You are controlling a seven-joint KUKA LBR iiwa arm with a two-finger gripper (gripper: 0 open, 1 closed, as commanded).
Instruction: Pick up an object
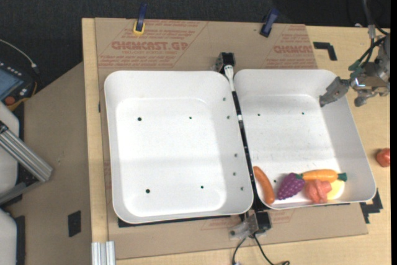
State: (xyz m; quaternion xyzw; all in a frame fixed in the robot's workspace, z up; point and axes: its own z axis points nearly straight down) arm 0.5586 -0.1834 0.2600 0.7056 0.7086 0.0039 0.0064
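Jaws [332, 93] at right bin's [298, 80] far right rim, state unclear, holding nothing visible; toy food [302, 184] clustered at near edge.

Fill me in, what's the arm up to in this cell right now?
It's a pick attempt with nothing grabbed yet. The end effector sits over the far right edge of the right bin, away from the toy food bunched in that bin's near corner: a hot dog, purple grapes, a carrot and a pinkish piece. A red object lies outside on the bench.
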